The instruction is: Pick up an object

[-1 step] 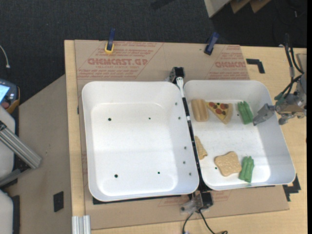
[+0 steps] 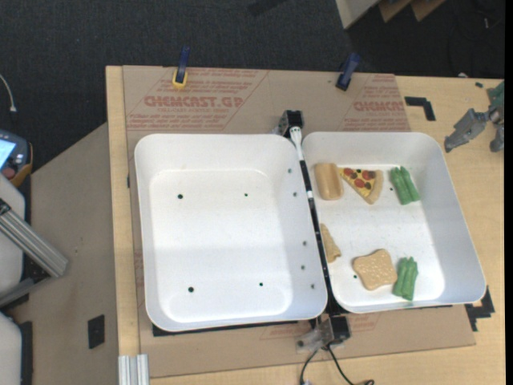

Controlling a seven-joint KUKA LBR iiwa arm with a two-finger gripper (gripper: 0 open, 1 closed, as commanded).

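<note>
Fingers (image 2: 463, 134) hang beside right bin (image 2: 449, 215).

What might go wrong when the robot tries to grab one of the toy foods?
The toast touches a green bean bunch, so the gripper might catch both or nudge one away. The small tan piece hugs the right bin's wall, which may block a clean grab.

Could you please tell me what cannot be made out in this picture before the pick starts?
- Hand: cut off by the camera view's right edge, small and blurred; open or shut cannot be told.
- Tan piece: lies against the wall between the bins, which partly hides it; what it is stays unclear.
- Green items and: too small to name.
</note>
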